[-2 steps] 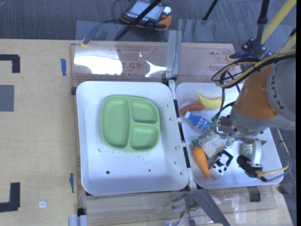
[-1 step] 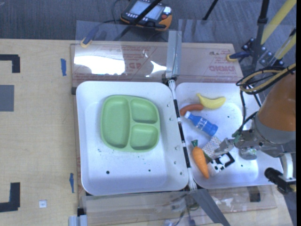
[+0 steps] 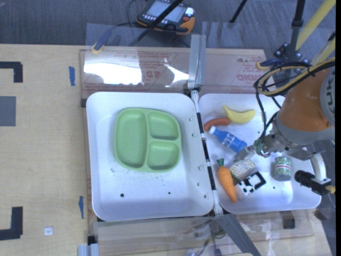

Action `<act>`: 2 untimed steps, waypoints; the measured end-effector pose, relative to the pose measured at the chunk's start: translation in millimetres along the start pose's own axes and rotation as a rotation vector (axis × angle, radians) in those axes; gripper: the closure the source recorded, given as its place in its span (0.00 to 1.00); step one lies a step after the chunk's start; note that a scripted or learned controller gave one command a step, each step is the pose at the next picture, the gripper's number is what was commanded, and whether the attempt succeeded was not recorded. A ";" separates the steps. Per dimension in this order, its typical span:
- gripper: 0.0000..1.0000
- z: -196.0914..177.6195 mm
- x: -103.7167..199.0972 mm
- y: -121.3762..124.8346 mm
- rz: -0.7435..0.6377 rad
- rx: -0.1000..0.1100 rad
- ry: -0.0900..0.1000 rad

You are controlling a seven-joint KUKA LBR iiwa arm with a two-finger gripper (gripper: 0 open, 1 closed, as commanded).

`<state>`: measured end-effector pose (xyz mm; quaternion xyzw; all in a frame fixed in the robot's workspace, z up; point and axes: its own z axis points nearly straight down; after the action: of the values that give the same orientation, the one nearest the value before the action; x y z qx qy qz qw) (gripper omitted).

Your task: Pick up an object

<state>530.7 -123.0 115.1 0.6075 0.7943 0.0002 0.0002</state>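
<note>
Grey pincer (image 3: 251, 154), grip state impossible to tell, is hovering over the speckled block (image 3: 243, 168); descending squarely should avoid the carrot (image 3: 227, 183).

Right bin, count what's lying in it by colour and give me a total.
Yellow: 1, the banana
Orange: 2, the carrot and the small sausage-shaped piece
Blue: 1, the bottle
Green-labelled: 1, the small can
Speckled beige: 1, the block
Black and white: 1, the patterned piece
Total: 7

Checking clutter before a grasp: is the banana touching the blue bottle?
Apart. The camera view shows white bin floor between the banana and the blue bottle, with the bottle lying below it.
</note>
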 end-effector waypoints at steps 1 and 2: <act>0.00 28.1 18.7 15.3 0.107 -0.005 -0.001; 0.00 28.0 2.0 69.4 -0.058 -0.003 -0.001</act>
<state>597.2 -102.9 87.1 0.5842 0.8116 0.0008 0.0016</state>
